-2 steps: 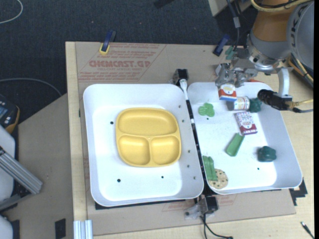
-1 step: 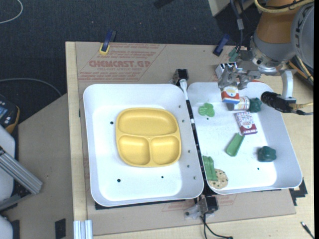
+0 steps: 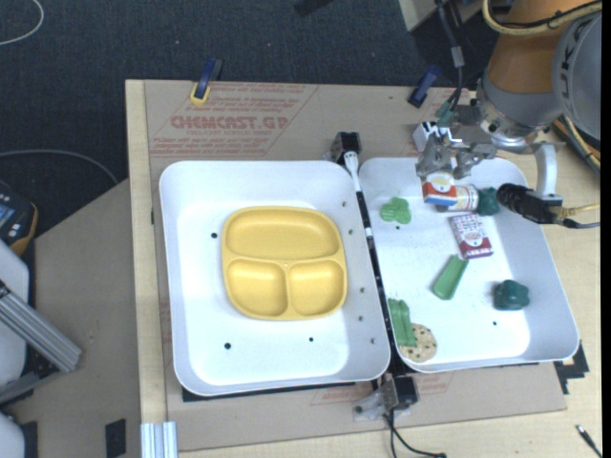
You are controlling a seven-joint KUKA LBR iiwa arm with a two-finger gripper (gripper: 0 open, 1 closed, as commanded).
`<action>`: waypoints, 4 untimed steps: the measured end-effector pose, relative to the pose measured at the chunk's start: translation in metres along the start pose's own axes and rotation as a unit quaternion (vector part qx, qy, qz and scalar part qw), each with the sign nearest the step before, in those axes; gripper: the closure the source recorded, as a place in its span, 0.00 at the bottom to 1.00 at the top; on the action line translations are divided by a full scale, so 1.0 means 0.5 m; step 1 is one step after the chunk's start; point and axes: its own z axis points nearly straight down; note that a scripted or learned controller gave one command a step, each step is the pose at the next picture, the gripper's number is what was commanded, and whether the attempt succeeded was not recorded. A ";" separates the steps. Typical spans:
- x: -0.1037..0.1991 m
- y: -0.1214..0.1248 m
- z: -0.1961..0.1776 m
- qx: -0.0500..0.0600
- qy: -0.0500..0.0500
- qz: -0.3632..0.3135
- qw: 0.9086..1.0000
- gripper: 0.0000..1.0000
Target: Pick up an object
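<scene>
glossy yellow plastic tray (image 3: 284, 260), smooth white bins (image 3: 191, 284)

Reaches in from the upper right as a grey jointed arm (image 3: 573, 55) with an orange band above the wrist. Ends in a metal two-finger gripper (image 3: 441, 160), pointed downward and leftward, hanging low at the frame's upper right.

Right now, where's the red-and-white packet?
In the camera view it lies in the right bin, toward the back: packet just below the small bottle, above the green stick.
</scene>
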 end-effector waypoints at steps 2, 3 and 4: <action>0.024 0.019 -0.024 -0.004 -0.001 -0.001 1.000 1.00; 0.010 -0.004 0.006 0.000 0.000 0.000 1.000 1.00; 0.007 -0.016 -0.022 -0.002 0.000 0.000 1.000 1.00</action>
